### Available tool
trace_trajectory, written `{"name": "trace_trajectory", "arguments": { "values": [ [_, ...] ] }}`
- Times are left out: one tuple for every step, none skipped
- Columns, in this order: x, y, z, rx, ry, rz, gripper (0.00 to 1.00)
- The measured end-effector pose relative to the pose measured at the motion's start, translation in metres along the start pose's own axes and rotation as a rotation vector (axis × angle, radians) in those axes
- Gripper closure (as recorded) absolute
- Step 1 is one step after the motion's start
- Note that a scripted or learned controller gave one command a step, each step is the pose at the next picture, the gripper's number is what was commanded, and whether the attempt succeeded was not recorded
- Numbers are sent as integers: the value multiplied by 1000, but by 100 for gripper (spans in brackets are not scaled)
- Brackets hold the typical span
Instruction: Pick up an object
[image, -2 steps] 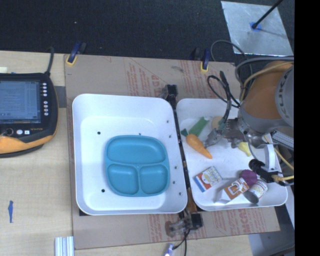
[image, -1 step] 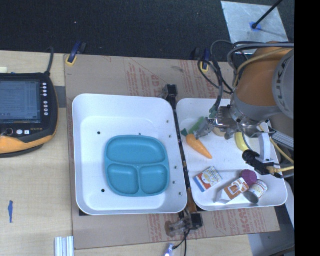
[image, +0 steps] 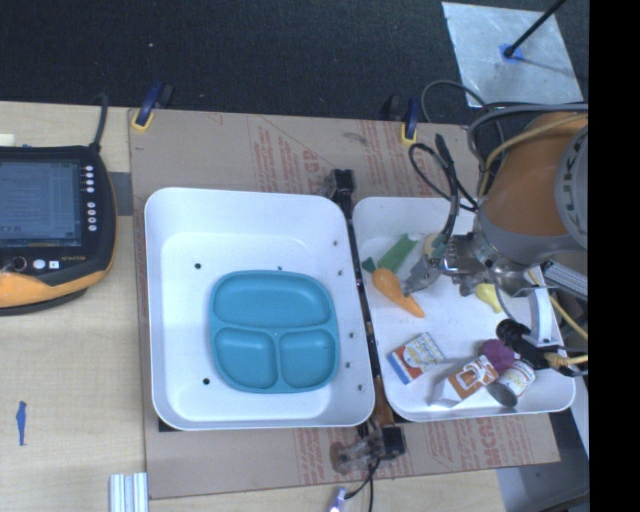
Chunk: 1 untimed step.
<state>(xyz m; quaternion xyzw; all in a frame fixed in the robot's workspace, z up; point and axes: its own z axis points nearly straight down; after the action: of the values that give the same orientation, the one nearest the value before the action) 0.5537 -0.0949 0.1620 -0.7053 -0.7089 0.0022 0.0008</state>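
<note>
The right white bin (image: 452, 320) holds an orange toy carrot (image: 397, 292), a green stick-like piece (image: 397, 251), a small red, white and blue box (image: 416, 357), an orange and white packet (image: 473, 377), a small jar (image: 516, 381), a purple item (image: 496, 354) and a yellow piece (image: 487, 296). My gripper (image: 424, 270) hangs low over the upper part of this bin, just right of the carrot and the green piece. The grey and orange arm (image: 530, 200) covers the bin's right side. Nothing can be made out as held.
The left white bin (image: 180, 300) contains a blue divided plate (image: 272, 330). A handheld control tablet (image: 45, 215) lies on the bench at the far left. Black cables (image: 445, 150) loop above the right bin. Clamps stand between the bins at top and bottom.
</note>
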Motion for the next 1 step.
{"name": "trace_trajectory", "arguments": {
  "values": [
    [0, 8, 71, 1, 1, 0, 0]
  ]
}}
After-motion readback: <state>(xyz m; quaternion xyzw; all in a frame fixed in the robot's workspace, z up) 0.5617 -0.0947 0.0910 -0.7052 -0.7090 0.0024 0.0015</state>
